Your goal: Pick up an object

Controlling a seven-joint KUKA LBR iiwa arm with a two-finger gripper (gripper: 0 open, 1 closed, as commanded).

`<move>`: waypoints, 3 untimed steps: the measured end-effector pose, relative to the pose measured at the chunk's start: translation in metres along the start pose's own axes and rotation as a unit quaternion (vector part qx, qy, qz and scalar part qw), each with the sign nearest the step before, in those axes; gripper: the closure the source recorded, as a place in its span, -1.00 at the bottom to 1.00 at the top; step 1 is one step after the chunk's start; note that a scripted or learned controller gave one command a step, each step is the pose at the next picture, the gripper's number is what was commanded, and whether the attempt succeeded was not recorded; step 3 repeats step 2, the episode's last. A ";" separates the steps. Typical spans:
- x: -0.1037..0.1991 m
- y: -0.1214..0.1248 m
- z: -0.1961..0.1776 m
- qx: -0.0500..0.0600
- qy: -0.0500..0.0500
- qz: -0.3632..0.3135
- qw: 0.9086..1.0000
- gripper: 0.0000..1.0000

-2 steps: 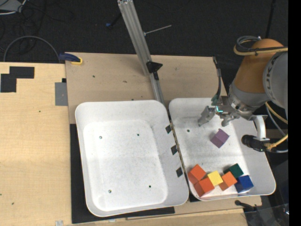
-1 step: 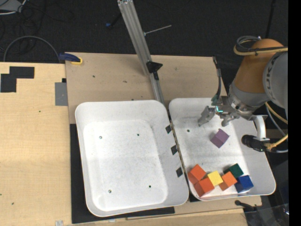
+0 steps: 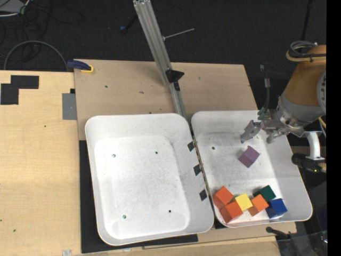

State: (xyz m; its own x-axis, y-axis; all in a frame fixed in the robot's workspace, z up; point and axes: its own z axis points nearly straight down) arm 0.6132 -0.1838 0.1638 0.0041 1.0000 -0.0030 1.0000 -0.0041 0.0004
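Nothing picked yet. Your gripper (image 3: 259, 133) hangs over the right bin (image 3: 224, 127), fingers spread, nothing between them. The purple block (image 3: 249, 157) lies just below it, untouched. Other blocks (image 3: 249, 202) cluster at the near edge. Descent and grasp remain.

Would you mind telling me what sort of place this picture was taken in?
Most likely a robotics lab bench. A robot arm hangs its gripper over a white bin of coloured blocks, an aluminium pole rises behind, and cables lie on the dark floor.
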 end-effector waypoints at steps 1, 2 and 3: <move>0.003 0.000 0.000 0.000 0.001 -0.002 1.000 -1.00; 0.003 0.000 0.000 0.000 0.001 -0.002 1.000 -1.00; 0.003 0.000 0.000 0.000 0.001 -0.002 1.000 -1.00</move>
